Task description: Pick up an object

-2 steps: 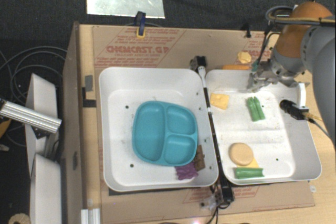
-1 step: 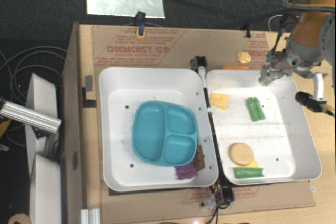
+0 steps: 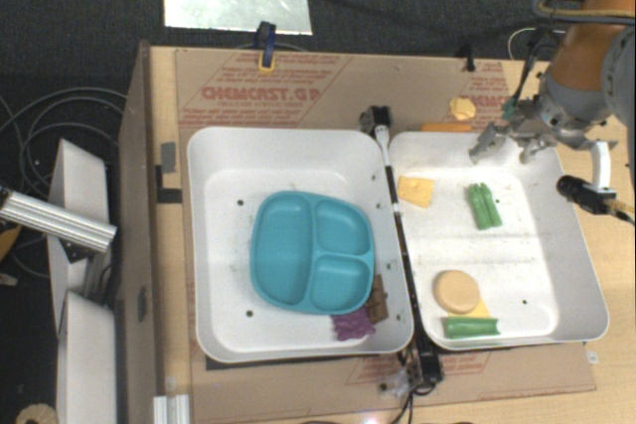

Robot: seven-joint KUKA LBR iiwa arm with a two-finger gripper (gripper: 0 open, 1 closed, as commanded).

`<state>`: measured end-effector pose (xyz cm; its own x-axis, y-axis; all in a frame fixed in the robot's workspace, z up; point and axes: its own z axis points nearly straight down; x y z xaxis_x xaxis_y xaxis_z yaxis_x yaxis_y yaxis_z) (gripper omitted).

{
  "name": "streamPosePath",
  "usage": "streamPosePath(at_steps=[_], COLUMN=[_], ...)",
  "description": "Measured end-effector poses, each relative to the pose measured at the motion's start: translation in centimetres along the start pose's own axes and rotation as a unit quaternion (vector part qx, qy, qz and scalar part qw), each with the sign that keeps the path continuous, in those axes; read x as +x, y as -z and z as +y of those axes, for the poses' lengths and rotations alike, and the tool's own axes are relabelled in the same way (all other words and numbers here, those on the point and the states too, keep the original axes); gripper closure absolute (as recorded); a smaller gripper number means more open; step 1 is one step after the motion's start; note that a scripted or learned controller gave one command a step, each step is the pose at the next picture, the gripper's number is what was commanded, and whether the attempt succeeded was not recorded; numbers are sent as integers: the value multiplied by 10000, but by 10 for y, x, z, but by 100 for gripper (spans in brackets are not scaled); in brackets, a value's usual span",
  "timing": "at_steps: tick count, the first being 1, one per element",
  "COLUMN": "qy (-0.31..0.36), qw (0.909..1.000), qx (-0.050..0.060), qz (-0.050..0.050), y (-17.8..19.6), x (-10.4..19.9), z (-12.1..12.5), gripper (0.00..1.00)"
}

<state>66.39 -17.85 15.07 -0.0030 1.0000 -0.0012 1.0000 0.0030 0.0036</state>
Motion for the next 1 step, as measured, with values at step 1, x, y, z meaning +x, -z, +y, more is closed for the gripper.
streamPosePath(at_steps=[1], qy=[-7], qw=[10000], qx=[42], qz=[13], y=[-70], x=[11], z=[-30], gripper=[0])
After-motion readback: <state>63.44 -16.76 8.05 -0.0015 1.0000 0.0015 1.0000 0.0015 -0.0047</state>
